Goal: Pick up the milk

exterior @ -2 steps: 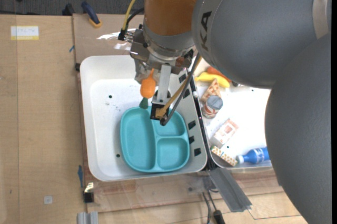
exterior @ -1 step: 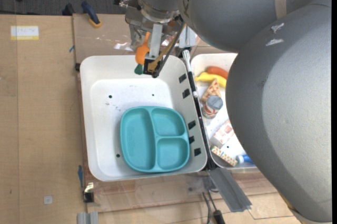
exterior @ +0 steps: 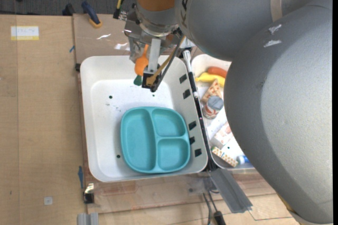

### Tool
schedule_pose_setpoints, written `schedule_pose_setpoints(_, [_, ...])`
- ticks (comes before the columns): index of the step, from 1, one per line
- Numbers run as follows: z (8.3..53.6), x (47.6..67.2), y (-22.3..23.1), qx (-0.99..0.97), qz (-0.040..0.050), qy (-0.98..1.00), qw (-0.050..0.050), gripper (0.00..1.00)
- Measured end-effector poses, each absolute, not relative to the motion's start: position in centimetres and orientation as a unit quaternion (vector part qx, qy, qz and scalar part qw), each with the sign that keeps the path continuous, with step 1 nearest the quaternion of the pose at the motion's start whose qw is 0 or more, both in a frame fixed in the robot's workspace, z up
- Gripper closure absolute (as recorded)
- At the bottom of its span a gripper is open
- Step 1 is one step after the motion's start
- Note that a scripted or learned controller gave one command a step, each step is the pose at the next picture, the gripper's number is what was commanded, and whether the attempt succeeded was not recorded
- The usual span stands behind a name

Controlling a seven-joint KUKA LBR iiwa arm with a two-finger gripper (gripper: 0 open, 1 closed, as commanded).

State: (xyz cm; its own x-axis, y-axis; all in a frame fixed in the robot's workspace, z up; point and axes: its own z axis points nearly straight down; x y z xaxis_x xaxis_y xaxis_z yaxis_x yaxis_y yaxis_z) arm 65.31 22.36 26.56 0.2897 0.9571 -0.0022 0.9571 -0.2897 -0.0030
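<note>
So my hand [exterior: 150, 80] is hanging over the far end of the left-side bin [exterior: 100, 113], which is the wrong bin for this job. From this angle I honestly can't tell if it's spread or pressed together. There's a toy carrot [exterior: 141, 66], orange with a green tip, right up against it. I can't say whether I'm actually pinching it or it's just lying beside me, so I won't claim it.

The milk isn't over here at all. My best guess is that it's the white carton-looking thing [exterior: 221, 136] in the other bin [exterior: 196, 63], lying close to the wall the two bins share, toward that bin's near end. My own arm covers a big chunk of that bin, so I'm not fully sure of the ID. I can't read which way its long side runs either.

Everything hangs on that: the carton is across the dividing wall from me and further toward the near edge. I'd have to lift clear of the wall, cross over and come down on the other side.

It's a cluttered spot too. A round can [exterior: 214, 104] and a banana [exterior: 210, 78] sit further back, and another pale box [exterior: 226, 153] is just nearer. The teal divided plate [exterior: 156, 139] on my side isn't in the way.
</note>
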Motion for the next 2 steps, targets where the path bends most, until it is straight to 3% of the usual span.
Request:
schedule_pose_setpoints(1, [31.2,66.1,22.8,-0.800,-0.0018,-0.601,-0.001,1.00])
schedule_pose_setpoints(2, [29.7,66.5,22.8,-0.798,0.0012,-0.602,0.000,1.00])
